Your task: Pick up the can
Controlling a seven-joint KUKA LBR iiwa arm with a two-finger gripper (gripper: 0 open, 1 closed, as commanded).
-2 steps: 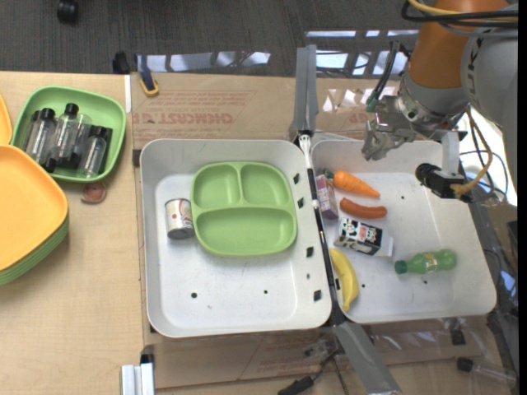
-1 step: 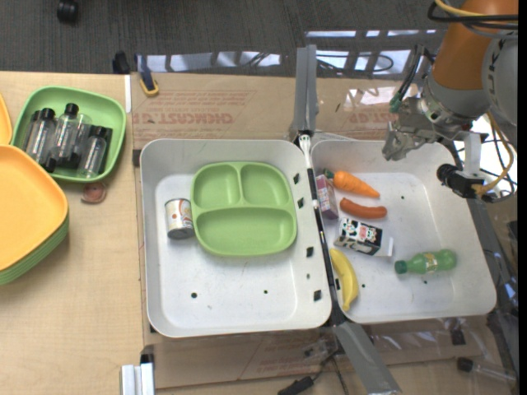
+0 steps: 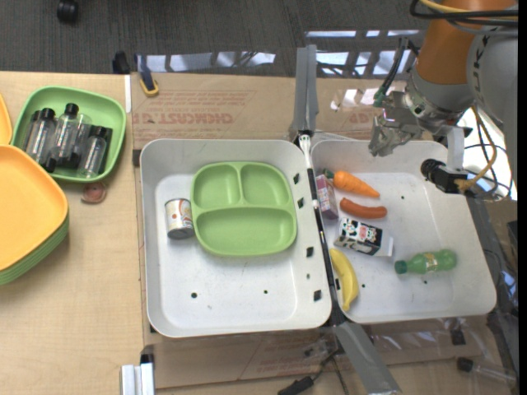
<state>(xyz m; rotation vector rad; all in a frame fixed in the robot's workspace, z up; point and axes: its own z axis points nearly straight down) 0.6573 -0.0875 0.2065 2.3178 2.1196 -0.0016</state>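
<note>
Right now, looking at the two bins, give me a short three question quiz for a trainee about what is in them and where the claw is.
1. True or false: the can lies in the left bin, just left of the green divided plate.
2. Which item lies nearest the right bin's front edge? A) the carrot B) the banana C) the sausage
3. Fill in: the claw hangs over the back edge of the ____ bin.

Key: 1 true. 2 B. 3 right.
</note>
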